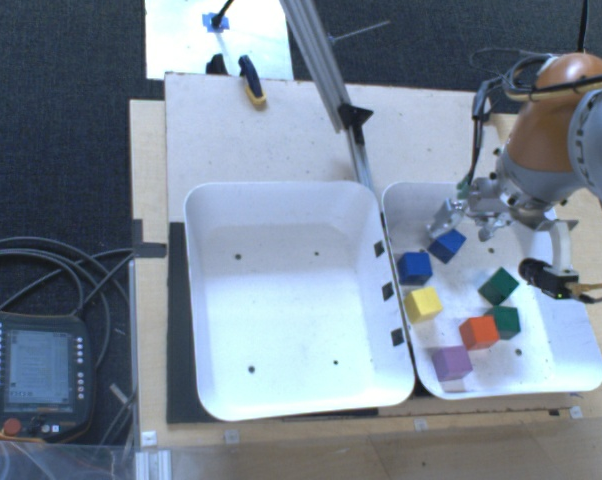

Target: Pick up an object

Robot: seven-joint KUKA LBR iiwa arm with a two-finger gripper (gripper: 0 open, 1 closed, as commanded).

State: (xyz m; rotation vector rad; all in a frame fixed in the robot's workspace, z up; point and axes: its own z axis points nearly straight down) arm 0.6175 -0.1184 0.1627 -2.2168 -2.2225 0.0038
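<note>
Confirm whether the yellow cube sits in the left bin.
No, the yellow cube lies in the right bin, beside a blue cube.

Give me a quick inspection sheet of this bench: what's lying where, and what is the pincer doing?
Surface: wooden bench bearing two white bins, left bin and right bin.
Job's things: in the right bin, two blue cubes, yellow cube, orange cube, two green cubes, purple cube.
Clutter: blue-and-yellow tool at the bench's far edge.
Grippers: pincer just above the tilted blue cube; grip cannot be judged.
Cables: black loops on the floor, left.
Surroundings: handheld control pendant, dark carpet, slanting metal pole.
</note>
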